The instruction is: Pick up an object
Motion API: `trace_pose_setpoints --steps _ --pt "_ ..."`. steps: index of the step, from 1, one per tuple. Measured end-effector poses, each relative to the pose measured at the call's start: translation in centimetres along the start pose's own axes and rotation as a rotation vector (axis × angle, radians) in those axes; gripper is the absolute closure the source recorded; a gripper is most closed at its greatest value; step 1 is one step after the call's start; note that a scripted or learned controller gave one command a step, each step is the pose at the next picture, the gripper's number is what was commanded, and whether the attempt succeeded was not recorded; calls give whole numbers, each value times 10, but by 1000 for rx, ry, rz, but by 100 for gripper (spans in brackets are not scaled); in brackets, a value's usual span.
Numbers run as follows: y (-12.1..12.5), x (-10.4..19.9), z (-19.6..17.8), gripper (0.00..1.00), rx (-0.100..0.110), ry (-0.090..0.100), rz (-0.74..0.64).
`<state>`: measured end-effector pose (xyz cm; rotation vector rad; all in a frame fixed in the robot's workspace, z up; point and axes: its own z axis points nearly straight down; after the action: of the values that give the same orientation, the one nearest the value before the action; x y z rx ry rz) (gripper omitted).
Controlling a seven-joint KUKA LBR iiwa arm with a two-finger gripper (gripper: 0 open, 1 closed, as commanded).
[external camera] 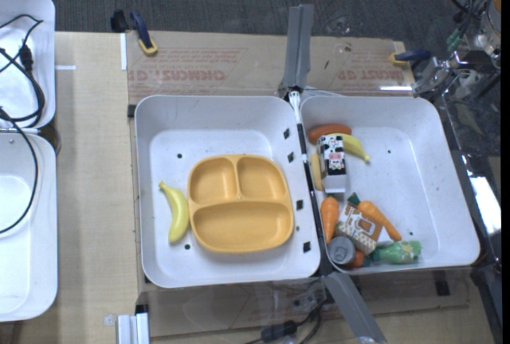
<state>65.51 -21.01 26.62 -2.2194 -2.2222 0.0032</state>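
Observation:
The right bin [414,175] holds a cluster along its left side: a red sausage [330,130], a small banana [355,147], a cow-patterned carton [333,159], two carrots [329,216] [381,220], a snack packet [358,228], a grey can [341,251] and a green vegetable [397,252]. In the left bin [159,143] lie a banana [177,212] and an orange divided plate [239,203]. My gripper [443,76] hangs at the upper right, just beyond the right bin's far right corner, tangled in cables and well clear of every object.
A grey divider post [299,48] rises between the bins at the back. Blue clamps [142,32] [408,57] grip the cardboard behind them. White tubs with black cables [20,80] stand at the far left. Much of the right bin's floor on the right is bare.

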Motion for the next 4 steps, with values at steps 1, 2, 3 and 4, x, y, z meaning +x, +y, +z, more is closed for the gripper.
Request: trace_pose_setpoints --steps 1,2,3,4 --pt "-28 36 10 0 1 0 90" --pt "-29 60 149 0 0 1 -153" --pt "-31 107 175 0 -2 -2 -113" --pt "-32 107 166 100 1 -1 -110"
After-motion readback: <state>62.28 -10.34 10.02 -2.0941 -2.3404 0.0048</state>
